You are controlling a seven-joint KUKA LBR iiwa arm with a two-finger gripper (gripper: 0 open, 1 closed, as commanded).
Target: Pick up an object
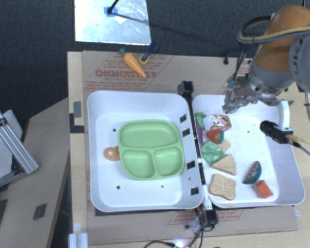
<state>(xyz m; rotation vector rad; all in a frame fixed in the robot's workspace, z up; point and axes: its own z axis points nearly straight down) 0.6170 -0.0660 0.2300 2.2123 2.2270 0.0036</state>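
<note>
Camera view shows the tool (231,106) hanging over the right bin's (292,164) far edge, above the food pieces (217,138) clustered along its left wall, likely lining up a descent. Whether it is apart or together, I cannot tell.

Toy food pieces (223,161) scattered flat in right bin (292,169), clustered near divider

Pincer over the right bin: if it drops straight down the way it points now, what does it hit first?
Likely the white packet with red print, just below-left of the pincer; it could instead meet the right bin floor beside it, since depth is unclear.
</note>
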